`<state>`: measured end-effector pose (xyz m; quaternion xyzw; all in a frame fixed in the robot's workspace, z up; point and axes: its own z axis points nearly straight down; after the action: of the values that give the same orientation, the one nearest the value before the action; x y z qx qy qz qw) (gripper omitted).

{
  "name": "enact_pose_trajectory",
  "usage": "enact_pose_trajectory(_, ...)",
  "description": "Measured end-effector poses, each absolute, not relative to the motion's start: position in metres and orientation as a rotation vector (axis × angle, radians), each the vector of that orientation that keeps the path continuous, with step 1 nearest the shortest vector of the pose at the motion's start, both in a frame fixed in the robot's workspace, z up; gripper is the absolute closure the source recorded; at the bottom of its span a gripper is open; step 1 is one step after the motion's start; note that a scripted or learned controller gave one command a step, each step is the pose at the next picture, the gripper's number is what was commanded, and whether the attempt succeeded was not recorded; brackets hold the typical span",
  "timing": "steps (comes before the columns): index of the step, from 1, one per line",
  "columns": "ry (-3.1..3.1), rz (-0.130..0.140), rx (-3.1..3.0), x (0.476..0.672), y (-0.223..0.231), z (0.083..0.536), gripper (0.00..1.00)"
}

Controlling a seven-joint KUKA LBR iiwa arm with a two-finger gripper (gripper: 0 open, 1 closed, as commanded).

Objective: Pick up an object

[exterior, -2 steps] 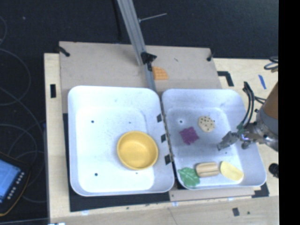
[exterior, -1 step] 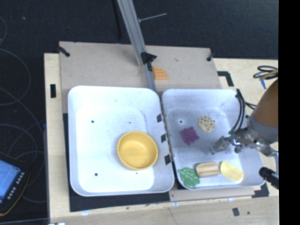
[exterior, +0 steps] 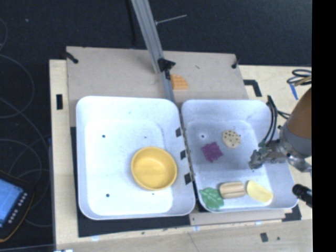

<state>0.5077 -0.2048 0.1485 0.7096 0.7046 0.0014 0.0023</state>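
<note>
Our pincer (exterior: 255,160) is hanging over the right bin (exterior: 210,114), we cannot tell if it is apart or together, and we are not seeing anything picked up yet, so the cookie (exterior: 231,137) and yellow bowl (exterior: 153,167) are waiting.

My arm (exterior: 300,121) comes in from the right side of the camera view, and little of it shows: the orange band above my wrist sits at the frame's right edge, rounded and tilted a bit toward the left. Below the band my grey wrist turns leftward and slightly down. A dark cable loops along the upper side of the wrist. My end effector (exterior: 255,159) points left at the end of it, a small cluster of grey metal parts held low. Its tip is too small and blurred for me to make out how it is set.
</note>
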Motion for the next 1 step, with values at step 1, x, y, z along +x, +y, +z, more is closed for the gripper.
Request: enact_pose_trajectory(1,2.21,0.006,2.222,0.5058,-0.2149,0.2071,1.0)
